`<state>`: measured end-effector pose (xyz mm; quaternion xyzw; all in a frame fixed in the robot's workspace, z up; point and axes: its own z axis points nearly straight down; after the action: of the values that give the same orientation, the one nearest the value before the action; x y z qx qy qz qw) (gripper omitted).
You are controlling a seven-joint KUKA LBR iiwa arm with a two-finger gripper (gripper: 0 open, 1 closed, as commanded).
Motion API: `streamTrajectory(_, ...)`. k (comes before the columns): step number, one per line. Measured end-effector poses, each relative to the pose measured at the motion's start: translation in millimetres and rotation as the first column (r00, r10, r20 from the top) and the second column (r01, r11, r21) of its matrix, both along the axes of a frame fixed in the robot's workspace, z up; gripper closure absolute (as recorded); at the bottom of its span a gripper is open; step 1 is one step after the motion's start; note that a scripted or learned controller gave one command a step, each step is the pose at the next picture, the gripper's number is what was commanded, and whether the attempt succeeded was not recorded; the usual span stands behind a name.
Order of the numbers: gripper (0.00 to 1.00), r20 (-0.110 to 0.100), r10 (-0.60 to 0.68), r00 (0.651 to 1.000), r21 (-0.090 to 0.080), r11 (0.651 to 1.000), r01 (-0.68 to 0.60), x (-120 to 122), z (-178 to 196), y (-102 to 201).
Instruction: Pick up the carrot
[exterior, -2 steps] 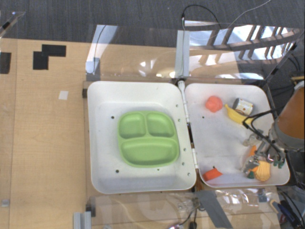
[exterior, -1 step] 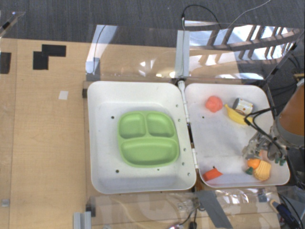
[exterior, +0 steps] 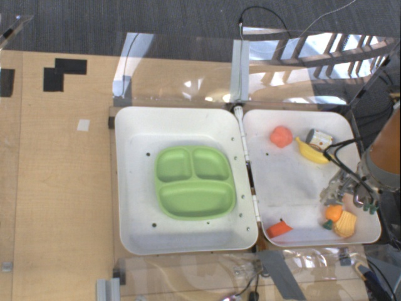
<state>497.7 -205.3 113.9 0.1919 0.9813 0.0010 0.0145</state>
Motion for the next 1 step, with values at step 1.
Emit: streamTrajectory(1, 1.00, -0.020, 0.435, 0.900, -0.002, 0.900, -0.435, 28.0, 74.1, -0.1)
